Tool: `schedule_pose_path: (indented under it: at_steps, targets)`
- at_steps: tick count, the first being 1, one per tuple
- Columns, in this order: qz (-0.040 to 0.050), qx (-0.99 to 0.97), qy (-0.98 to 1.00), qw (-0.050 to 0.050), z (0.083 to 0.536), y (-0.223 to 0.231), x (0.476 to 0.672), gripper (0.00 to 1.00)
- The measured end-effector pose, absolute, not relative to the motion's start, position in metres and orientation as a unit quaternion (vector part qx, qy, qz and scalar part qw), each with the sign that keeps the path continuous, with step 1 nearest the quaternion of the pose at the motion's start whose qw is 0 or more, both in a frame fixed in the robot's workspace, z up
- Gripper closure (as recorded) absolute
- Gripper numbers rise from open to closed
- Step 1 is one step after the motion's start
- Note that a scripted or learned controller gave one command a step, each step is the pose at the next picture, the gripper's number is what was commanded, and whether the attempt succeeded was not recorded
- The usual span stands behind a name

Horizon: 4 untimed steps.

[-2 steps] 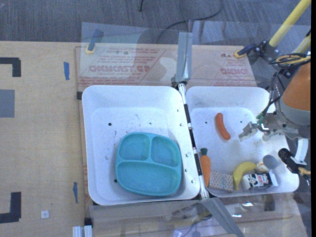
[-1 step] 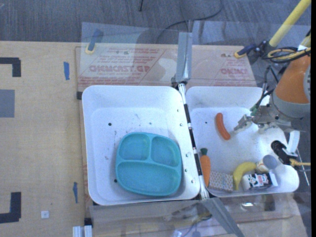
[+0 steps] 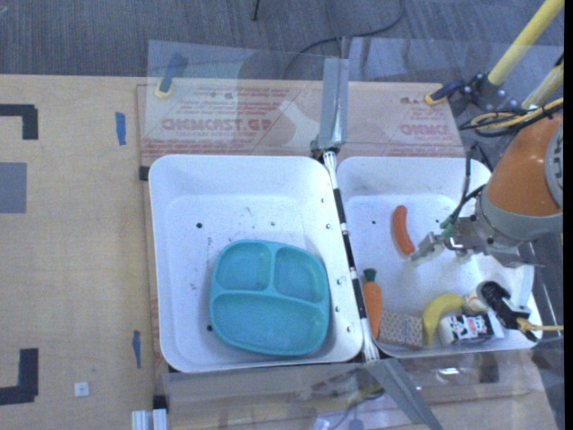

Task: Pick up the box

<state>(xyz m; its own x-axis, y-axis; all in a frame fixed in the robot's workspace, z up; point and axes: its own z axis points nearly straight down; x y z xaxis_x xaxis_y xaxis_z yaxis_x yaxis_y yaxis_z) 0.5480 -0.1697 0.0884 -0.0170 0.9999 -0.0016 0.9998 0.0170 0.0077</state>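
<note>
A small tan speckled box (image 3: 403, 329) lies flat at the front of the right bin (image 3: 383, 179), between a toy carrot (image 3: 372, 299) and a banana (image 3: 440, 313). Just right of the banana sits a small white and black carton (image 3: 469, 328). My gripper (image 3: 428, 245) hangs over the middle of the right bin, beside a red sausage (image 3: 403, 229) and well behind the tan box. Nothing shows in its grasp. The grey wrist with the orange band (image 3: 528, 182) reaches in from the right.
The left bin (image 3: 179, 195) holds a teal divided plate (image 3: 269, 297) toward its front. A ridge (image 3: 345, 240) separates the two bins. Yellow cables and a yellow rod (image 3: 528, 34) run at the back right.
</note>
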Motion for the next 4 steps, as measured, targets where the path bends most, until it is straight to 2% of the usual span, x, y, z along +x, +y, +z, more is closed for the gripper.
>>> schedule_pose_path:
  at_steps: [1,2,3,4]
  targets:
    - [0.0010,0.712,0.702,0.003,0.087,-0.198,0.605,0.00]
    - [0.0020,0.711,0.703,0.006,0.100,-0.197,0.607,1.00]
    - [0.0003,0.719,0.695,0.002,0.234,-0.199,0.657,1.00]
    - [0.0002,0.762,0.648,0.002,0.398,-0.174,0.668,1.00]
